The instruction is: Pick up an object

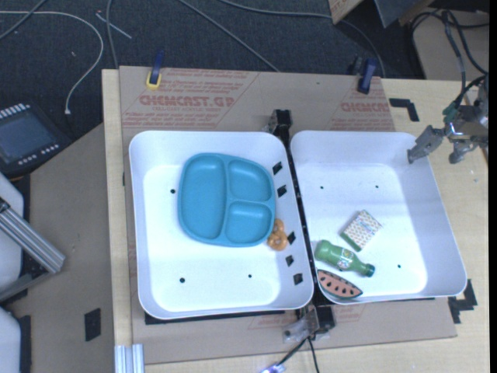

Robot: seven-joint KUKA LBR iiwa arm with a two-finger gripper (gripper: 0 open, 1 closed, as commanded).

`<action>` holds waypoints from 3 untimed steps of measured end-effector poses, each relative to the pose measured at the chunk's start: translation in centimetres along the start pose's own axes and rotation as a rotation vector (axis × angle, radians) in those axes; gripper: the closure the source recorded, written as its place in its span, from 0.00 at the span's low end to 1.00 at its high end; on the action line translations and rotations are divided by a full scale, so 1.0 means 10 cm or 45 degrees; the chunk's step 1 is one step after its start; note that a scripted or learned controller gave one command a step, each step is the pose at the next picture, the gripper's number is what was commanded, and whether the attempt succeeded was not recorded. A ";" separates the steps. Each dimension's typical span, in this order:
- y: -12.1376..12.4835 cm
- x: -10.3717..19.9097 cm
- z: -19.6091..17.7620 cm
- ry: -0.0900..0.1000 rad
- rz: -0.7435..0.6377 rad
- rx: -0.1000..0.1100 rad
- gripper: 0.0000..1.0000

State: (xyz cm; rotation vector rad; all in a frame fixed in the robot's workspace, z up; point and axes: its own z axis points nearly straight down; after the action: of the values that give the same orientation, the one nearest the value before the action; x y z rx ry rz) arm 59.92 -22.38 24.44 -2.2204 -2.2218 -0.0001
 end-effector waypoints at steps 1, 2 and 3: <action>-0.03 0.08 0.61 0.003 -0.001 0.008 0.00; 0.05 0.11 1.20 0.003 -0.002 0.008 0.00; 0.05 0.12 1.61 0.003 -0.001 0.005 0.00</action>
State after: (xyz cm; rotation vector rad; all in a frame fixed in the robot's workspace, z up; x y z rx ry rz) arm 60.40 -21.19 8.29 -2.2160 -2.2196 0.0016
